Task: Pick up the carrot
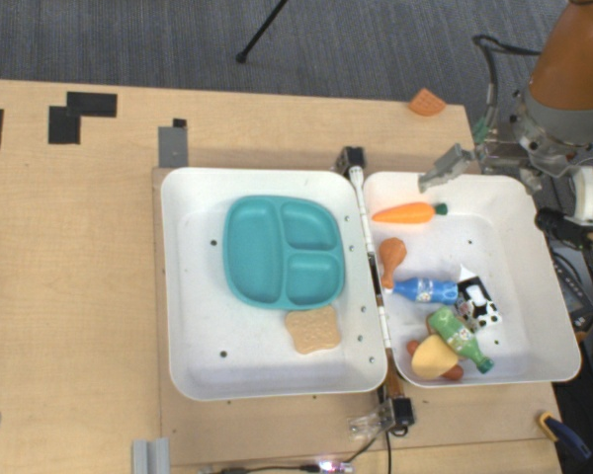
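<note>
**Carrot grasp: approach not yet made**

Right bin, near edge: yellow pear-like toy and green bottle crowd the near left corner, touching. Just beyond them, a small black-and-white cow figure and a blue bottle. An orange-brown drumstick sits against the left wall.

Carrot lies by itself near the far left corner of that bin, long axis running parallel to the far edge, green tip pointing right. Nothing touches it.

Gripper hangs at the bin's far rim, just beyond the carrot and slightly right. Fingers probably parted, but at this angle I cannot tell; nothing seen between them.

Judgement: shift toward the carrot's middle, set the fingers across its short axis, descend straight. The left wall is close, so avoid the blunt end.

Left bin: teal divided plate, toast slice.
</note>
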`<action>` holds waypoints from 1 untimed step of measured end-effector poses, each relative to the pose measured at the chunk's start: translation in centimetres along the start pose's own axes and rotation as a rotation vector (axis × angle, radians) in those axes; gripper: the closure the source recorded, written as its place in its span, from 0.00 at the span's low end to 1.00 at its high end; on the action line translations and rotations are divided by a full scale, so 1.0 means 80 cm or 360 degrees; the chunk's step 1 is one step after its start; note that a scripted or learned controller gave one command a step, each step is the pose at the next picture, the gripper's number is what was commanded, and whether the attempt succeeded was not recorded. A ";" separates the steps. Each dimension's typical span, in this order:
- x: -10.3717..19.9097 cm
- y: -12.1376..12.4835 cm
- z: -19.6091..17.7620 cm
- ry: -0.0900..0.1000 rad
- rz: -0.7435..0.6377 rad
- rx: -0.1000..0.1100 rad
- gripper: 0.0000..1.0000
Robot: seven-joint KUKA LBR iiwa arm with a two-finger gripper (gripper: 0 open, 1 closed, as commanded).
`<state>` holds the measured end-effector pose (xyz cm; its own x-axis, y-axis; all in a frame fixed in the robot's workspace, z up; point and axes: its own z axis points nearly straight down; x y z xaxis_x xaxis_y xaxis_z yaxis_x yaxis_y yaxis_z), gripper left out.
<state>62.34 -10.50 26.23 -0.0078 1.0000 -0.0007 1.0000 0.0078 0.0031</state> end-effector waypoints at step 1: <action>0.015 0.021 0.146 0.0004 -0.0080 0.0019 0.00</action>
<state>64.03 -9.30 14.58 -0.0582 0.9983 0.0018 0.9983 0.0582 -0.0091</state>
